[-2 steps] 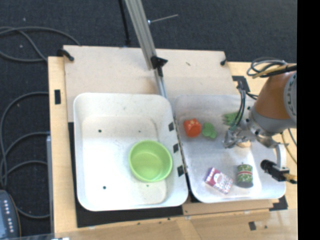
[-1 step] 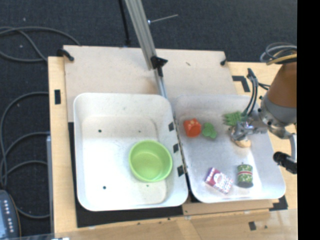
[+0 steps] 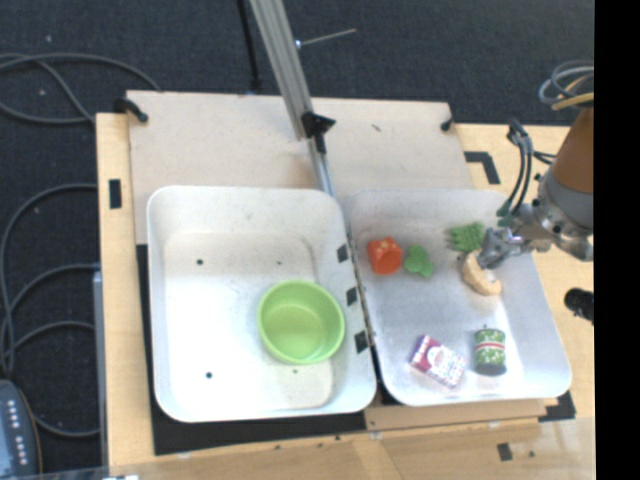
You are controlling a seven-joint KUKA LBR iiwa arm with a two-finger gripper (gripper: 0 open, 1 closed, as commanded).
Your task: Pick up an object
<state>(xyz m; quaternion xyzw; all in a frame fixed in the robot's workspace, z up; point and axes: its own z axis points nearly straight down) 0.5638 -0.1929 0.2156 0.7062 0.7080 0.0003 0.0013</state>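
Approach step, by my read: the arm [image 3: 570,183] comes in at the right edge of the frame, and the gripper [image 3: 497,249] sits low over the upper right part of the right bin [image 3: 545,308], w/ nothing between its fingers. Fingers look slightly spread, tips just above a tan banana-like piece [image 3: 481,276], near touching it; contact can't be confirmed at this res. A green leafy toy [image 3: 466,236] lies just left of the tips.

Likely target = the tan piece, since it's right under the tips. Next move calls for a short drop so the fingers straddle it, then a close and a straight lift. Risk: it's curved and lies flat, so tips may skid off or push it sideways.

Other candidates in the right bin: red toy [image 3: 384,256] touching a small green toy [image 3: 418,262], center-left of that bin; pink-white carton [image 3: 437,359] and green can [image 3: 489,350] lower down, near the front rim.

Room: tan piece is well apart from the bin's right wall and from the can, so there's open floor around it, esp. below and left. Leafy toy is the closest neighbour, may get nudged. Left bin [image 3: 180,228] holds a green bowl [image 3: 301,322] at lower center; not in the way.
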